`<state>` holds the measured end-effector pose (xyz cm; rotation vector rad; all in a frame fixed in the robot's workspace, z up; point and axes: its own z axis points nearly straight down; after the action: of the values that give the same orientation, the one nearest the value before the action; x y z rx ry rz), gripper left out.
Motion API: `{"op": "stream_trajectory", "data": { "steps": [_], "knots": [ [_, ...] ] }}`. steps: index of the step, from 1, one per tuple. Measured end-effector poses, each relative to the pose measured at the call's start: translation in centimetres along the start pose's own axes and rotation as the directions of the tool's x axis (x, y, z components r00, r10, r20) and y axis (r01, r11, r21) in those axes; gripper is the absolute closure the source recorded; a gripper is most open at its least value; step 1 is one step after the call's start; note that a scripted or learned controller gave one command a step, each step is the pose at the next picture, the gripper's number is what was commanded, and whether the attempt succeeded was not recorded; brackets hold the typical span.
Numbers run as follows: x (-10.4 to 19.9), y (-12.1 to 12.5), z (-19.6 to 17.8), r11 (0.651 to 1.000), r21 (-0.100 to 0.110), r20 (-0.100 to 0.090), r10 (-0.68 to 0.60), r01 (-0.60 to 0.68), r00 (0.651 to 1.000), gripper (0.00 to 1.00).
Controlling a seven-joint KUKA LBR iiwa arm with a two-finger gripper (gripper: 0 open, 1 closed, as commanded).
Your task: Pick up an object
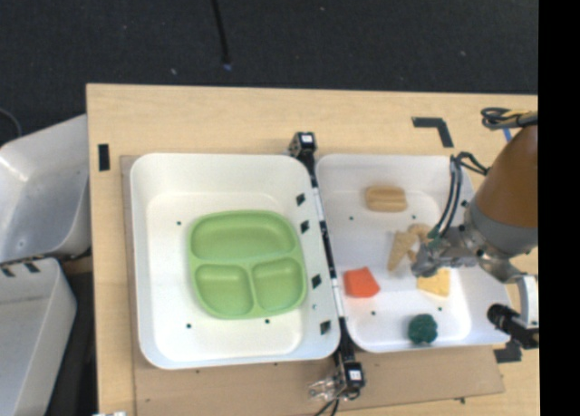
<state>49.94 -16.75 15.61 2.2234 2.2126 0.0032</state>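
Nearest in the right bin (362, 337) lies a green ball (421, 329). Gripper (430, 262) hovers between tan piece (404, 246) and yellow block (436, 282); jaw state unclear.

**Pale wood desk, two white bins**

The desk (208, 120) is a light, wood-coloured board set against a dark floor. Directly on it sit two shallow white bins side by side, their inner edges touching along the middle: the left bin (159, 197) and the right bin (349, 178). Small black marks (433, 129) lie on the bare desk near its far edge.
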Motion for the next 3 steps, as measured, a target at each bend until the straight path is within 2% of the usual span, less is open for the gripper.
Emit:
{"op": "stream_trajectory", "data": {
  "steps": [2,3],
  "knots": [
    [0.0,1.9,-11.3,1.0,-0.002,0.001,-0.008,0.008,1.0,1.0],
    [4.6,4.8,-11.1,1.0,0.002,-0.001,-0.011,0.011,1.0,1.0]
  ]
}}
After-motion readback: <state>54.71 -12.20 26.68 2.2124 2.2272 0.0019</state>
